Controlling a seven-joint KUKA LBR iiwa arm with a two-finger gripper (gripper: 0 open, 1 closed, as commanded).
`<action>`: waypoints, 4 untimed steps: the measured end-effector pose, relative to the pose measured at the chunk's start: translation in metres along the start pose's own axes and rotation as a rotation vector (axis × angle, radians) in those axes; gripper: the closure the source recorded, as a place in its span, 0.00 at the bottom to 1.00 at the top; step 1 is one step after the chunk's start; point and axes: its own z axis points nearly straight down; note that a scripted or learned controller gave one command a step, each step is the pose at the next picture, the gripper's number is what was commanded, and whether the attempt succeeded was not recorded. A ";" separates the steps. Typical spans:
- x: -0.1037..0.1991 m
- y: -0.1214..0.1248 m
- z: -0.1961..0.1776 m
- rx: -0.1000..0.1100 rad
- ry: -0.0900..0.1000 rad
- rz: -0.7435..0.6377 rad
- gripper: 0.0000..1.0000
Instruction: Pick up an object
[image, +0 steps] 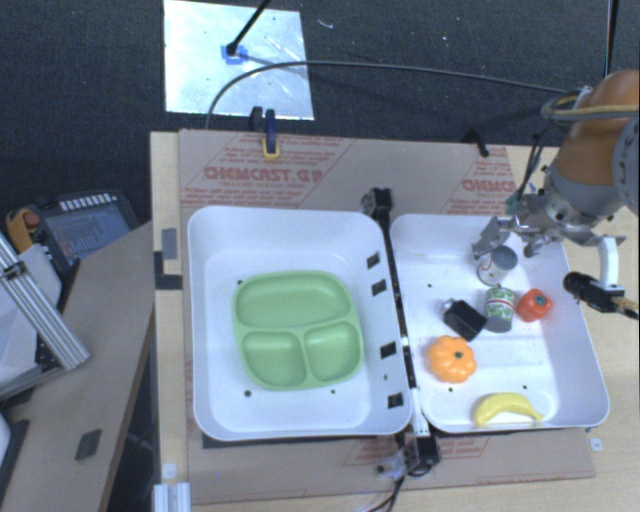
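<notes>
The right bin (570, 400) holds several small objects. A small can with a green label (500, 308) stands near the middle, with a red fruit with a green stem (536, 305) touching its right side. A black block (464, 319) lies just left of the can. Toward the front sit an orange pumpkin (452, 360) and a yellow banana (507, 409). My gripper (496, 262) hangs over the back of this bin, just behind the can, pointing down. Nothing shows between its tips.
The left bin (215, 300) carries a green divided plate (297, 328). Black clips run along the ridge between the two bins (392, 310). The arm's orange band (600, 130) rises at the right, above the right bin's far corner.
</notes>
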 end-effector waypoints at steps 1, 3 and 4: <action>0.000 0.010 0.047 -0.002 0.000 -0.004 0.00; -0.004 0.018 -0.031 -0.011 -0.002 -0.004 1.00; -0.004 0.020 -0.084 -0.011 -0.002 -0.004 1.00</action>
